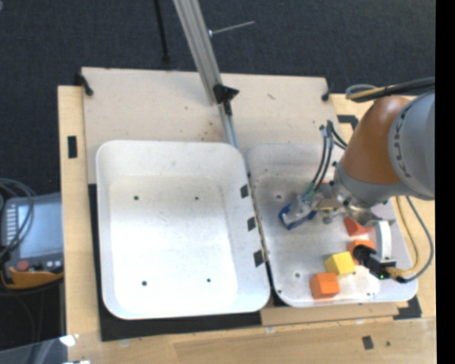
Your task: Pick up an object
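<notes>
**Claw down in the right bin, grab not confirmed yet**

So the claw (312, 211) sits low over the middle of the right bin (288, 165), right at a small blue object (293, 217) that looks to be touching or just under the tip. I honestly can't tell if it's released or clenched, the wrist hides too much. My read: this is the reach-and-grasp step, nothing lifted yet.

Moving outward, a yellow block (340, 263) and an orange block (325, 284) sit close together near the bin's front right corner, with another orange piece (362, 243) just beside the arm (383, 150). The left bin (174, 226) is next door.

Next move probably calls for a firm close on the blue thing, then a straight lift to check it actually comes along.
</notes>
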`<state>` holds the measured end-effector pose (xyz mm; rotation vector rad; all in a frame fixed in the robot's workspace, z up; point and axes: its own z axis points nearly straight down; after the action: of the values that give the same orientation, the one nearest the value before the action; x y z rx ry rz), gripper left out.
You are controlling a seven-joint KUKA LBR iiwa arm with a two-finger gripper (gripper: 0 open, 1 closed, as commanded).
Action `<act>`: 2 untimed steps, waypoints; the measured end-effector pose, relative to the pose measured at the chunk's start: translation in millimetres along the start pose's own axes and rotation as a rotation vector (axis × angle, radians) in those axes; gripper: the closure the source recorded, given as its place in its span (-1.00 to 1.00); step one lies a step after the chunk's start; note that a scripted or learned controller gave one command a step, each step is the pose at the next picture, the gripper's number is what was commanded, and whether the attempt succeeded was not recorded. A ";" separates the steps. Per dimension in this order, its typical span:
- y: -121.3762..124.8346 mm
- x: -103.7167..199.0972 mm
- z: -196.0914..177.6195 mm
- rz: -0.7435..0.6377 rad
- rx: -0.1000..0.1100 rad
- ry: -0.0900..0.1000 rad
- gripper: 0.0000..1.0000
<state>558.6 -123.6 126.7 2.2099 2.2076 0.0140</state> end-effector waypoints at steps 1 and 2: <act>-3.9 0.9 -2.6 0.007 0.014 0.005 1.00; 7.9 -3.3 -52.8 -0.004 0.013 0.005 1.00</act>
<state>565.5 -126.5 179.7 2.2144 2.2204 0.0049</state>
